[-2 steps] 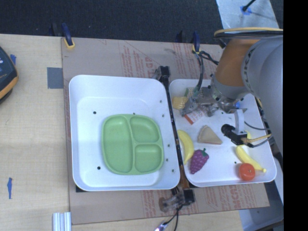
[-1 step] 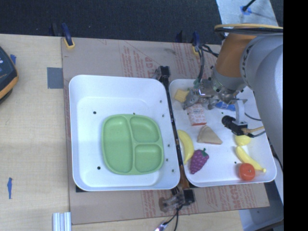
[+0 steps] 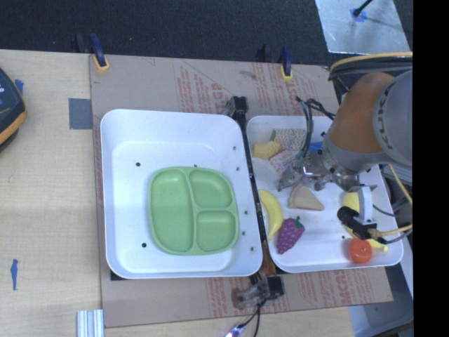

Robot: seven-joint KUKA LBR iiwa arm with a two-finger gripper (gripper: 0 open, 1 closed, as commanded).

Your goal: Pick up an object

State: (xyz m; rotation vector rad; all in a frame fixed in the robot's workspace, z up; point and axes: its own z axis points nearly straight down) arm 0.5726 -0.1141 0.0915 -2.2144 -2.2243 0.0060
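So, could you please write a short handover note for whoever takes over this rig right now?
Gripper: down in the right bin, among the toy food; its finger state is not readable, and nothing is visibly held.
Right bin contents: banana and grapes by the left wall, sandwich wedge just below the gripper, corn piece near the top, tomato at the lower right.
Left bin: holds the green divided plate.
Done: the arm has reached the pile.
Left: grasp and lift one object; no pick is confirmed.
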